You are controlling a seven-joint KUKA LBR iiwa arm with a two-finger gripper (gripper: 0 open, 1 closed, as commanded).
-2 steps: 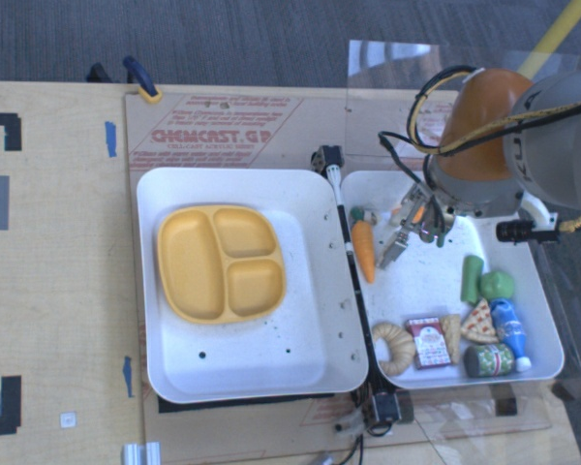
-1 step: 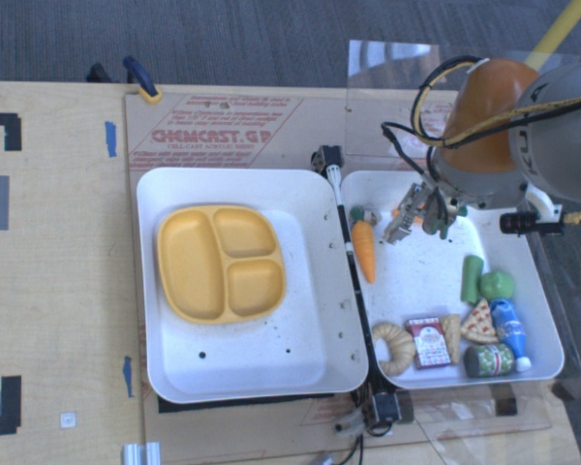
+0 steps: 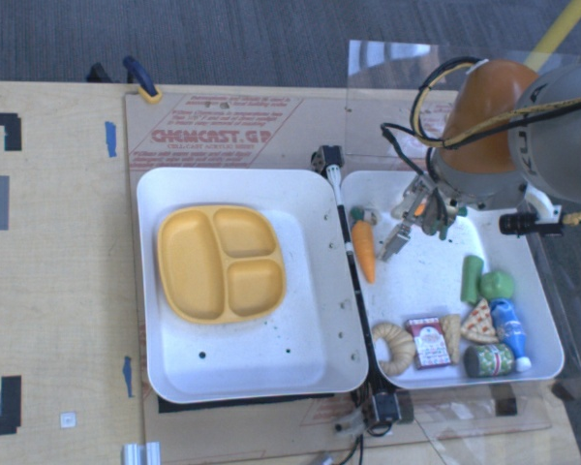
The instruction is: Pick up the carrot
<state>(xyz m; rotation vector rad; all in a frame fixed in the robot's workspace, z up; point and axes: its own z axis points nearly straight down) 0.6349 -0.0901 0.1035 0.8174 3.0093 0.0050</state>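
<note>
Over the right bin (image 3: 540,289), just right of the carrot (image 3: 365,251): the claw (image 3: 404,229), fingers spread a little, pinching nothing. Against that bin's left wall: the orange carrot, lying lengthwise, green top at the far end. Along the near and right sides: a bagel (image 3: 394,346), a small red box (image 3: 428,343), a pizza slice (image 3: 479,321), a dark jar (image 3: 490,359), a blue bottle (image 3: 510,325) and green veggies (image 3: 484,281). Left bin (image 3: 300,361): a yellow tray (image 3: 222,262) with three parts.
</note>
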